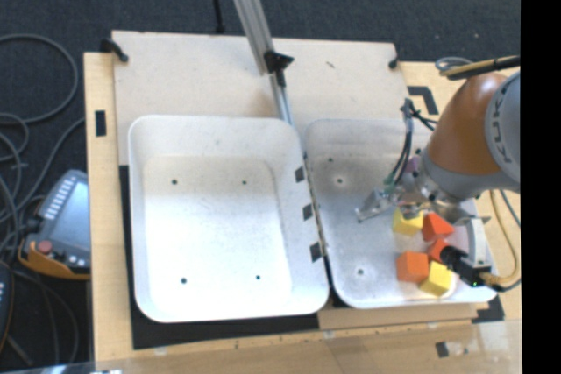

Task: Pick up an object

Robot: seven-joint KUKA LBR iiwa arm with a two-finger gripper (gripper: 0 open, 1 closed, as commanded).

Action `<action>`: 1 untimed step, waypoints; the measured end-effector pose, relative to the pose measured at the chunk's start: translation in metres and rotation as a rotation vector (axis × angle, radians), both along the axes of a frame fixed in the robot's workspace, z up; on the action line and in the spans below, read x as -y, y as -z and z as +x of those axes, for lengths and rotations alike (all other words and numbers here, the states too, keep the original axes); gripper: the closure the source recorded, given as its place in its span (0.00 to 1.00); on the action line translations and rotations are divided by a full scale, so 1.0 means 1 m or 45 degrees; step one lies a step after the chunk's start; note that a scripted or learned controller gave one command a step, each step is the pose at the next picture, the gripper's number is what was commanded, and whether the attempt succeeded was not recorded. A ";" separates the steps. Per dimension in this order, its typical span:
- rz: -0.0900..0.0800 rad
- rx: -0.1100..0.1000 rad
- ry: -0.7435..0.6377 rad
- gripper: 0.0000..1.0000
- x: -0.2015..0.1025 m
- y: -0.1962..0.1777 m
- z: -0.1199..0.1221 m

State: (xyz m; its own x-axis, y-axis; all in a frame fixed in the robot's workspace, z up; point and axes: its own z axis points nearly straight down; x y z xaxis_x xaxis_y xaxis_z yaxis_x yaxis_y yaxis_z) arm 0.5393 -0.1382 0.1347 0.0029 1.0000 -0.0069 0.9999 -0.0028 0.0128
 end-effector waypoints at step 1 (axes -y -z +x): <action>-0.006 0.015 -0.009 0.00 0.025 0.011 0.001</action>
